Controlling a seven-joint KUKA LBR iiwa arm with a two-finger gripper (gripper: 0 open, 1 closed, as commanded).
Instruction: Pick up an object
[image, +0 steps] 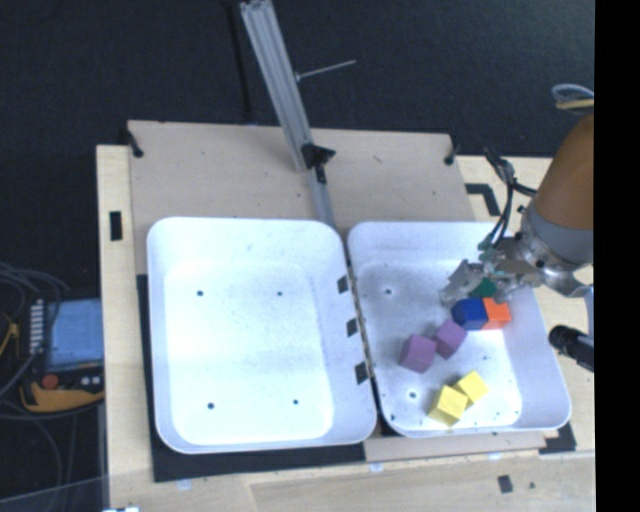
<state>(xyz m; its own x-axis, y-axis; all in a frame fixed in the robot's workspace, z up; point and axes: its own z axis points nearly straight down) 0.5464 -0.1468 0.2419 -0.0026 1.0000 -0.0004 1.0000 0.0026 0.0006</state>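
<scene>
The right bin holds several small blocks. Two purple blocks lie near its middle, and two yellow blocks lie near its front edge. A blue block, an orange block and a bit of a green one cluster at the right side. My gripper hangs right over that cluster, its metal fingers reaching down to the blue and green blocks. Whether anything sits between the fingers is hidden.
The left bin stands beside the right one. A slanted metal rail runs from the top down to the gap between the bins. A blue device with cables sits off the bench at the left.
</scene>
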